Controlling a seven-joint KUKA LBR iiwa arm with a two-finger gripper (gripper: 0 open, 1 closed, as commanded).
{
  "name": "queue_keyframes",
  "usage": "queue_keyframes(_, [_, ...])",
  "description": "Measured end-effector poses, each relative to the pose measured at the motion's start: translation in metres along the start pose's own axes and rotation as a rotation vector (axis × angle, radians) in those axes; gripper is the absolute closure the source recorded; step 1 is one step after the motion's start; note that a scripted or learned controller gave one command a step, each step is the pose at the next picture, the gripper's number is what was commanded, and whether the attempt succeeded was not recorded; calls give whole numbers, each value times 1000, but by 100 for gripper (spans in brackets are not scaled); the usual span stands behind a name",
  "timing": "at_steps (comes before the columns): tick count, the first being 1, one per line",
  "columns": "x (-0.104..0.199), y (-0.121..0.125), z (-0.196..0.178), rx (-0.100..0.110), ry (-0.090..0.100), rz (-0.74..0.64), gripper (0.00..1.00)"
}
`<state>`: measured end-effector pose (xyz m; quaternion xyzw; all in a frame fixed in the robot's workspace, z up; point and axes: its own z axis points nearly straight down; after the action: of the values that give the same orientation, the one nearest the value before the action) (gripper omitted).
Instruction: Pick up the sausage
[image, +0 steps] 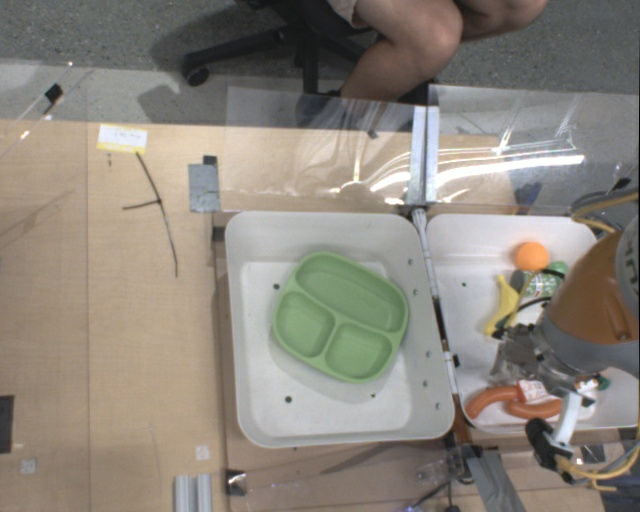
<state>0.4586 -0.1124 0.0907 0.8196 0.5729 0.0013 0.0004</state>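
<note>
The sausage (488, 401) is an orange-red curved piece lying in the near left corner of the right bin (470, 260). My gripper (530, 385) hangs directly over the sausage's right half and hides its middle. The arm comes down from the right, with its orange band (600, 290) above the wrist. The sausage's left end sticks out from under the gripper and rests on the bin floor.
A yellow banana (503, 300), an orange ball (531, 255) and a green item (545, 280) lie in the right bin behind the gripper. The left bin (250, 400) holds a green divided plate (300, 330). A divider rail (435, 300) runs between the bins.
</note>
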Motion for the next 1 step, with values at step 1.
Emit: queue_keyframes(1, [0,0,0,0,0,0,0])
